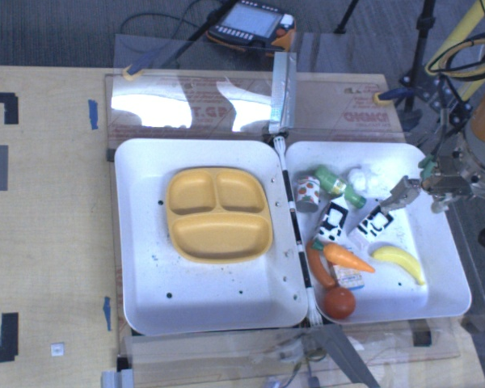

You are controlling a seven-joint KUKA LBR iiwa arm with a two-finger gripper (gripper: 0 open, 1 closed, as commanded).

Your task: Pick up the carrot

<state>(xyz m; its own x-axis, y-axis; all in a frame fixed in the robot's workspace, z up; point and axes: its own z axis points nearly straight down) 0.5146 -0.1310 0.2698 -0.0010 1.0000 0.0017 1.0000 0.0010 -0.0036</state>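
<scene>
Listing contents, one moment, seen from above at a slant.

Surface: pale wooden bench (48,241) bearing two shallow white bins side by side.
Left bin: white plastic tray (137,281); holds a yellow three-compartment plastic plate (219,213) near its middle.
Right bin: white plastic tray (444,289); holds the clutter listed below.
Carrot: orange tapered toy carrot (348,258), lying flat in the front left part of the right bin, tip pointing right, beside a darker orange-red oblong piece (321,267) on its left.
Tomato: round red toy (338,302), at the front edge, just below the carrot.
Banana: yellow curved toy (399,263), right of the carrot, apart from it.
Green item: small green cylinder (332,181), at the back of the bin.
Arm: grey, reaching in from the right.
Jaws: gripper (404,191) over the back right of the bin, well apart from the carrot; whether released or clenched, cannot tell.
</scene>
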